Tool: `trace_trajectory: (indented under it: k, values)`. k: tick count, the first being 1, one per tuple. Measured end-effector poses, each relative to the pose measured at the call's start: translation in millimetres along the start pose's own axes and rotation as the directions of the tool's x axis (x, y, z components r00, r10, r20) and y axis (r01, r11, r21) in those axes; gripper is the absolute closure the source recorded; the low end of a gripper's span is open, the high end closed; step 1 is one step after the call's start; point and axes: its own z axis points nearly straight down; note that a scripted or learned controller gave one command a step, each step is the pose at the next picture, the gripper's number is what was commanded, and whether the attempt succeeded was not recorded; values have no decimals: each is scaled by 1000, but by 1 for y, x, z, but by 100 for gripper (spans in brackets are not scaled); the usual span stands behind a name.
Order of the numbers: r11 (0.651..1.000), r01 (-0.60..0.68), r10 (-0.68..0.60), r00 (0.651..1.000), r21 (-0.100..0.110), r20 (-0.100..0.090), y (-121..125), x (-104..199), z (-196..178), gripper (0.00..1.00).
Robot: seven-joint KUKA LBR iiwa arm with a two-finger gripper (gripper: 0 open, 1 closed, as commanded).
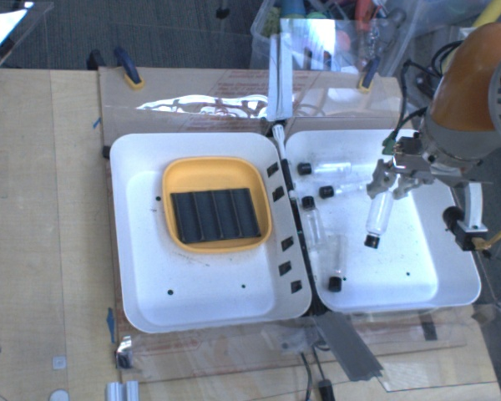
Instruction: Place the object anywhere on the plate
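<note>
While the arm reached in from the right over the right bin, its pincer hung above that bin's middle with a clear vial hanging from it, the vial's upper end caught between the fingers and its black cap pointing down and slightly left. The vial was tilted, its lower end seemingly off the bin floor. Several more clear vials with black caps lay scattered in the same bin: one near the upper left corner, another just below it, one along the left wall, and one lower down toward the front. In the left bin sat the yellow plate, with a dark ribbed insert covering most of its floor. Between the two bins ran a raised divider carrying a row of small black tabs, which stood across the way from vial to plate. Both bins rested on the wooden bench, with clutter beyond the far edge.
</note>
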Motion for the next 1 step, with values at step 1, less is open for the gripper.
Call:
trace_trajectory:
  k: [1]
  values:
    - [963, 268, -268, 963, 2, -3, -34, 12, -15, 100]
